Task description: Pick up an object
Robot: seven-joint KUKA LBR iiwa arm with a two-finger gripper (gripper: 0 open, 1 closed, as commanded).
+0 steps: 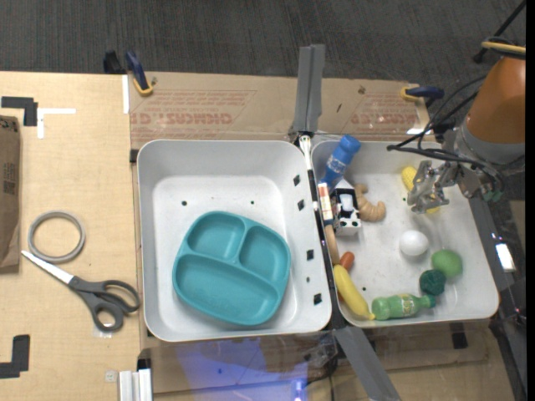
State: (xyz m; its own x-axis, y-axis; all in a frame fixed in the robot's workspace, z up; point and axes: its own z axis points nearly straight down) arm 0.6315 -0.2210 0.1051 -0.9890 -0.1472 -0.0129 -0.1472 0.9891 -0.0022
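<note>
My gripper (428, 189) hangs low over the far right part of the right bin (468, 307), right beside a small yellow object (409, 177) that shows at its left and partly under it. Whether it touches that object is hidden by the wrist. Below it lie a white ball (413, 243), a green ball (447, 262) and a dark green lump (432, 282). A green bottle (399, 306) and a banana (351, 291) lie along the near wall. A blue bottle (341, 157), a black-and-white cow toy (345, 208) and a tan piece (373, 210) sit at the bin's left.
The left bin (159, 182) holds a teal divided plate (231, 266). Scissors (92, 291) and a tape roll (56, 235) lie on the bench to the left. Cables and the arm's orange band (501, 98) crowd the right bin's far right corner.
</note>
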